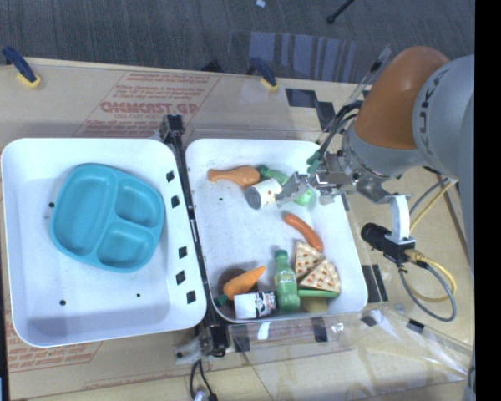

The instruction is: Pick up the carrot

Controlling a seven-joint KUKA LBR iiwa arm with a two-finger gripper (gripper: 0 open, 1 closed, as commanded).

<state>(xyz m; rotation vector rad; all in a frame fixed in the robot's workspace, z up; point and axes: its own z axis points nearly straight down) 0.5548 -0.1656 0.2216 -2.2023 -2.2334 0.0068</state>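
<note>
- Lowest in the frame, the carrot (243, 281) lies at the bottom of the right bin (202, 224), orange and tapered, just beside a green bottle (285, 284) and touching a small white-labelled container (255, 304); pizza slices (316, 272) sit to its right.
- Mid-frame, an orange sausage (304, 230) lies alone — an easy lookalike to mistake for the target.
- Higher up, the tool (311, 184) hangs over the bin's upper right, near a white cup (264, 193) and a chicken drumstick (235, 175), well apart from the carrot.
- Judged step: approach not yet made; the next move calls for travel toward the lower frame, then a descent into a crowded corner.
- Whether the tool is parted or clenched I cannot tell — cables and the wrist blur it; nothing visibly sits in it.
- The blue plate (107, 216) sits in the left bin (25, 249).
</note>
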